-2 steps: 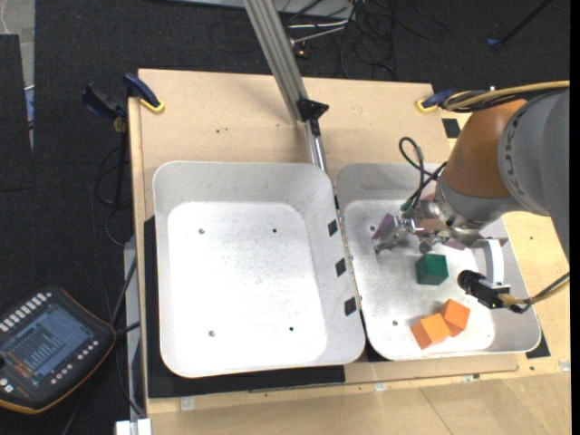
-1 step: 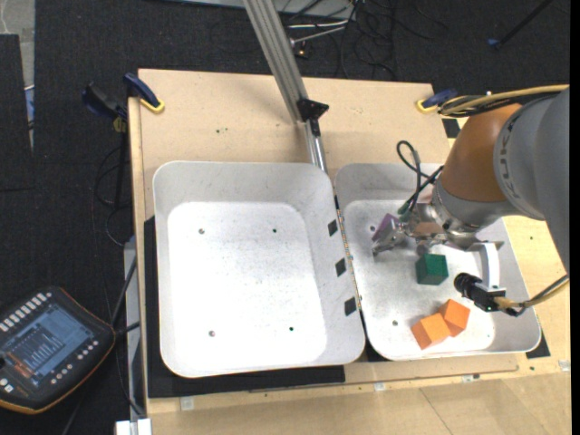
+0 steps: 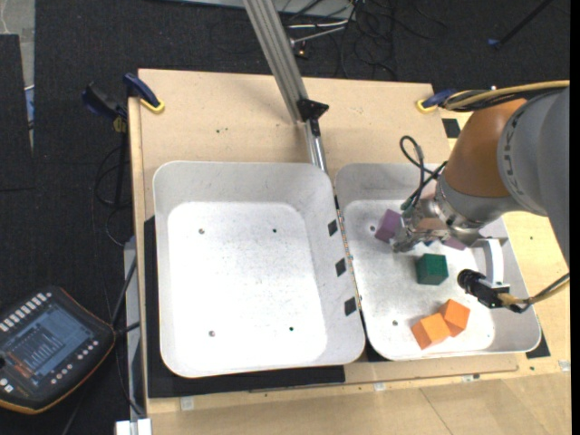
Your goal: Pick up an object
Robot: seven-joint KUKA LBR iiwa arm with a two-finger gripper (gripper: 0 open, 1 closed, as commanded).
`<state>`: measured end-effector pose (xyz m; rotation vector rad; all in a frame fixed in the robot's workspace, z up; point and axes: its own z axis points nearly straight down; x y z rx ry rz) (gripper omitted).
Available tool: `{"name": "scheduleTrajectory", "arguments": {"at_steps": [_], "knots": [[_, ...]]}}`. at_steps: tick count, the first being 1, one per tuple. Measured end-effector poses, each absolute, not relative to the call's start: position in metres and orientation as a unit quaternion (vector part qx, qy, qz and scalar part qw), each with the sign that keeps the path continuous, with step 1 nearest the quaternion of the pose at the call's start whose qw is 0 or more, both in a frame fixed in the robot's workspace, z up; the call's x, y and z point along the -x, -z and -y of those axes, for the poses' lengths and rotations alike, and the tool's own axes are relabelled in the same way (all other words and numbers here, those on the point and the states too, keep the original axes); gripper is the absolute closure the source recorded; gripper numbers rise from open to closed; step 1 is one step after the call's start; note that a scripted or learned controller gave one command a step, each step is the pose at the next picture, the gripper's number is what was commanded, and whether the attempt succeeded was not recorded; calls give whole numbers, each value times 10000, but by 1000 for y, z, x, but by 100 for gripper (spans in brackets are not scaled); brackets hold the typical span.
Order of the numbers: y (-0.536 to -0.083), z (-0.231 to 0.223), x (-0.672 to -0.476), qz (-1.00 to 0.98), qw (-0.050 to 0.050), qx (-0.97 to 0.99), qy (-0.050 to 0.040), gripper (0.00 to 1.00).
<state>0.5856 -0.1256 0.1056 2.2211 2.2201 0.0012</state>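
A: Claw state?

B: Can't tell. Hidden under the wrist and cables. Not logging a grasp.

A: Target?

B: Probably the purple block. Sits right against the claw, on the side toward the left bin. Touching or just beside, too close to call. Not visibly gripped.

A: Why there?

B: Looks like loose scatter in the right bin, not placed on purpose. Arm bent low over that bin, claw down at block level. Reads as a grab attempt on the nearest piece.

A: Orientation?

B: Looks tipped, not flat on a face. Long axis seems to slant from upper right to lower left in the camera view, lower end pointing away from the claw. Short block though, so low confidence on axis.

A: Other candidates?

B: Green cube just past the claw, toward the bin's near edge, apart from it. Squarish, no clear long axis. Orange blocks farther the same way, touching each other, well apart from the claw.

A: Progress?

B: Judged early. Nothing lifted off the bin floor.
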Motion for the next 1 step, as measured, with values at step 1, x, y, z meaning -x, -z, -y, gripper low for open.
{"name": "scheduleTrajectory", "arguments": {"at_steps": [1], "knots": [[-148,127,-587,-7076,21,-7066,-13,100]]}}
